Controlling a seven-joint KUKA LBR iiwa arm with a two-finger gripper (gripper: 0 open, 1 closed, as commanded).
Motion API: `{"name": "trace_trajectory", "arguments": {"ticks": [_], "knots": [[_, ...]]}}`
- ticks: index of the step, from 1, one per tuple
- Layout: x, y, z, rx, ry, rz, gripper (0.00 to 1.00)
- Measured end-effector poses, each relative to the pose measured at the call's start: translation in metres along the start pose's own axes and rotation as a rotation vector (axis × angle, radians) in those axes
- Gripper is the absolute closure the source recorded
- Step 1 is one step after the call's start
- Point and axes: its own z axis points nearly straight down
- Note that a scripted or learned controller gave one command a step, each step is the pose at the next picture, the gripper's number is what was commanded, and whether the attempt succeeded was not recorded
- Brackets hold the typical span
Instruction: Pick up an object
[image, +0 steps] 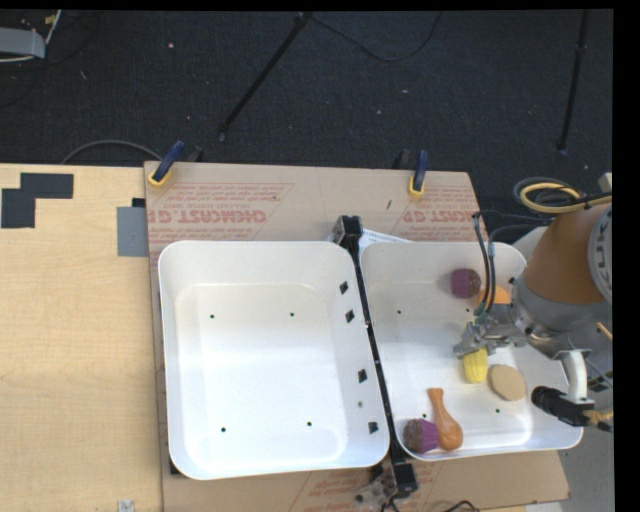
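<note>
Lab: clamped cardboard (300, 205), cables (545, 193)

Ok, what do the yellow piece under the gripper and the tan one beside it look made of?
Yellow piece: probably moulded plastic or foam; flat, even colour, blocky shape. Tan piece: rounded, matte, no glint, possibly foam or soft rubber. The view is too coarse to be certain. Both lie in the right bin, by the gripper.

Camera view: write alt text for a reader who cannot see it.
A grey robot arm reaches from the right into the right bin, its end effector low over a yellow object. Also in that bin lie a tan object, a purple ball, an orange piece and a purple piece. The left bin adjoins it.
</note>
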Motion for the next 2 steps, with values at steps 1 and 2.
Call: {"name": "trace_trajectory", "arguments": {"ticks": [1,2], "knots": [[0.058,-0.001,-0.152,-0.011,-0.001,-0.007,1.0],[0.129,0.019,-0.113,0.003,0.001,-0.007,1.0]]}}
